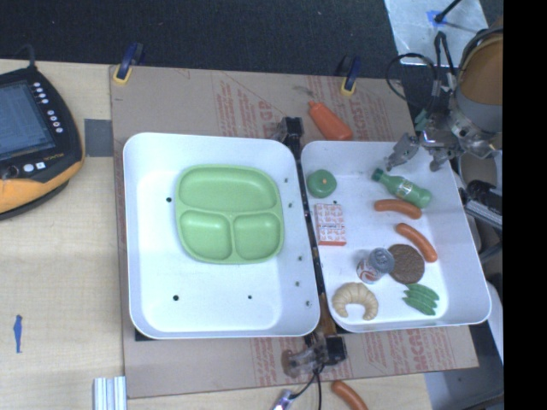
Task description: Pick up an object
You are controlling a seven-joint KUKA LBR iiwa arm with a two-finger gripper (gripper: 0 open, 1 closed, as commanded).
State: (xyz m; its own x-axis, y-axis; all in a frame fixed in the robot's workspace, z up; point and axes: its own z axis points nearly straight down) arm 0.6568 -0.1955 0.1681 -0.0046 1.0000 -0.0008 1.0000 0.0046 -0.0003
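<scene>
My gripper (420, 155) hangs open over the far right corner of the right bin (474, 267), with its fingers spread and nothing between them. Just below it a green bottle (402, 188) lies on its side. Nearer the front of this bin lie two orange sausages (397, 207) (416, 241), a brown round patty (408, 264), a small can (373, 266), a croissant (355, 301) and a green pea pod (422, 297). A round green piece (322, 183) and a red-and-white packet (330, 225) sit along the bin's left side.
The left bin (145, 254) holds a green divided plate (230, 213). An orange carrot (329, 122) lies on the cardboard behind the bins, and a sausage (350, 393) lies in front of them. At the far left rests a teach pendant (34, 143).
</scene>
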